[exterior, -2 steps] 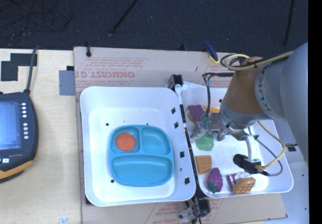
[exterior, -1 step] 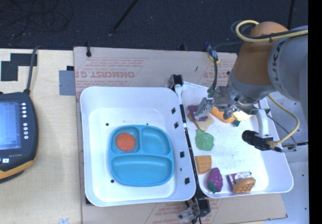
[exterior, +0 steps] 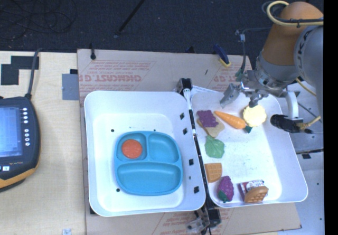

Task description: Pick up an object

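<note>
My gripper (exterior: pixel 243 99) hangs over the far end of the right bin (exterior: pixel 288 168), open, with nothing between its fingers. Just under its right finger (exterior: pixel 257 101) lies a pale yellow toy fruit (exterior: pixel 255 116); whether they touch I cannot tell. An orange carrot (exterior: pixel 230 119) lies to the left of the fruit. Further left is a purple slice (exterior: pixel 207 118) on a tan piece (exterior: pixel 215 130). Nearer the front are a green toy (exterior: pixel 214 148), an orange cracker (exterior: pixel 213 171), purple grapes (exterior: pixel 226 188) and a waffle-like piece (exterior: pixel 255 193).
The left bin (exterior: pixel 100 123) holds a blue divided plate (exterior: pixel 153 168) with an orange-red ball (exterior: pixel 132 148) in one section. A black divider (exterior: pixel 191 139) runs between the bins. A teach pendant (exterior: pixel 13 139) lies at the far left. Cables and a black fitting (exterior: pixel 288 122) hang by the arm.
</note>
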